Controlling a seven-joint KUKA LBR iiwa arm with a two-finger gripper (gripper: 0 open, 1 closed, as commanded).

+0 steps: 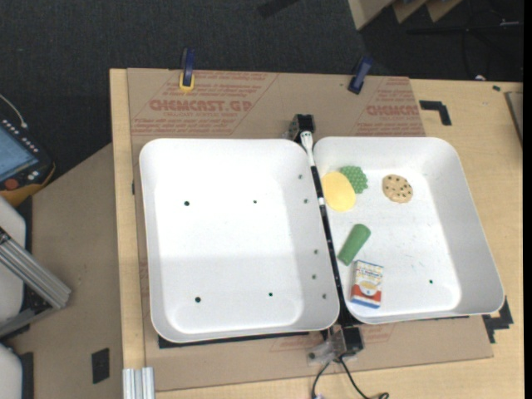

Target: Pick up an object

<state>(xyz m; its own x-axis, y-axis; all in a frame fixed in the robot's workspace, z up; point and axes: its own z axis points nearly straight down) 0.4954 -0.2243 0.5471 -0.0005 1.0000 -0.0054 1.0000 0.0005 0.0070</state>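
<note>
Here, yellow lemon (338,191) touches green broccoli (355,178), cookie (398,189) nearby.

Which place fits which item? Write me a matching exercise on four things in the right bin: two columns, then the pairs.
Things:
1. cookie
2. yellow lemon-like item
3. green cylinder
4. small carton

Places in the right bin:
A. nearest the front edge
B. by the divider, touching the green bumpy item
C. alone, toward the back, right of the others
D. slanted, just above the carton

Pairs: 1-C, 2-B, 3-D, 4-A
</note>
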